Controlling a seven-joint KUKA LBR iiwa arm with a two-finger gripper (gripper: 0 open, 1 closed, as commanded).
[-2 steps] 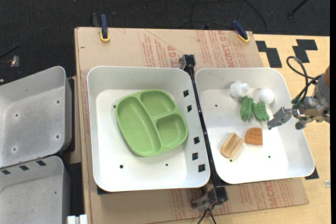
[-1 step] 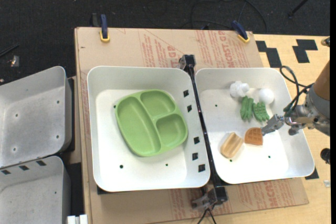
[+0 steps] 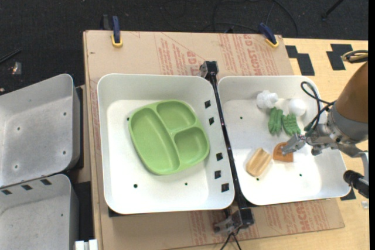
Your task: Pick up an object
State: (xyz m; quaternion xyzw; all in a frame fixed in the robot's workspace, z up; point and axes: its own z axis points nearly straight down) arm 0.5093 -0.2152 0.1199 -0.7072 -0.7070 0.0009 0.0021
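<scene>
The right bin [image 3: 328, 184] holds several small items. A tan bread-like piece [image 3: 258, 161] lies near its middle front. An orange-brown piece [image 3: 282, 153] sits just right of it. Two green toy items [image 3: 283, 122] lie behind that, with two white lumps [image 3: 280, 103] at the back. My gripper [image 3: 299, 143] reaches in from the right, low over the bin, its tip at the right edge of the orange-brown piece. Nothing is seen lifted.
The left bin [image 3: 117, 184] carries a green divided plate [image 3: 169, 136]. A black divider [image 3: 221, 137] runs between the bins. The arm's orange band [image 3: 357, 96] and cables [image 3: 313, 102] hang over the right bin's right side. Grey trays [image 3: 35, 126] lie left of the bench.
</scene>
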